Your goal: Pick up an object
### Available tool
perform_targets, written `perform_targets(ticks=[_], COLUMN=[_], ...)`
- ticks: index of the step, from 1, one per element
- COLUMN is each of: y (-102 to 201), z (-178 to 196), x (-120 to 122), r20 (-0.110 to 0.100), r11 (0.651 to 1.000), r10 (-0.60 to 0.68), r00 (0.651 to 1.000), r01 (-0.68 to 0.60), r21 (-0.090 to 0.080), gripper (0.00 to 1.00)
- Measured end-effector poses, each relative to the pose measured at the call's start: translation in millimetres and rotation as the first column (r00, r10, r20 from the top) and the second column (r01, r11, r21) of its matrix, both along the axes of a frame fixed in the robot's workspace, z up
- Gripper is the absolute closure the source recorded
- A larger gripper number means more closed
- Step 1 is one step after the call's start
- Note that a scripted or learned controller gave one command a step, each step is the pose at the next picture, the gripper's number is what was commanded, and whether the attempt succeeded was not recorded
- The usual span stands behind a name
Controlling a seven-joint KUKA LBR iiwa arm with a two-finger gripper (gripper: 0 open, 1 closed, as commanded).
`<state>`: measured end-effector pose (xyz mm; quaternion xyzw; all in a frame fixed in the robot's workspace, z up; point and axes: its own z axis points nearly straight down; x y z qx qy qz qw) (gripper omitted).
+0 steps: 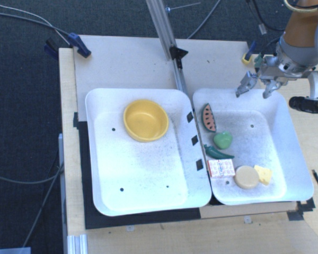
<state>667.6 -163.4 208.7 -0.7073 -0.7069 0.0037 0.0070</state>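
Yellow plastic comes first on the left: a bowl (145,120) sitting upright in the upper part of the left bin (111,194), alone there. It looks light and stiff, but its smooth curved wall would likely slip between my fingers unless I caught the rim, one finger inside and one outside.

Moving right across the divide, the right bin (286,142) holds the smaller pieces, bunched along its left wall and lower edge. Uppermost is a watermelon slice (208,117), thin and lying flat against the wall, hard to get under. Below it sits a green round piece (222,140), and just beneath that a dark green pepper (219,153), long and narrow. These look like hollow toy food, light and rigid, a little slick. The round one seems my best choice: it stands clear enough on its right side for a straight pinch across its middle.

Lower still lies a red-and-white box (221,168), flat with square edges, then a tan disc (247,177) touching a yellow wedge (264,174) at the bin's lower right; those two crowd each other.

My gripper (257,87) hangs at the upper right of the frame, above the right bin's top rim, fingers spread apart and holding nothing, well apart from every piece.
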Motion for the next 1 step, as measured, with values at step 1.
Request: perform_targets(ticks=[1], y=[3.5], z=[-58.6], x=[7.9], r20=[0.001], r11=[1.0], r10=[0.003], r00=[1.0], r01=[-0.003], r21=[0.0], gripper=[0.0])
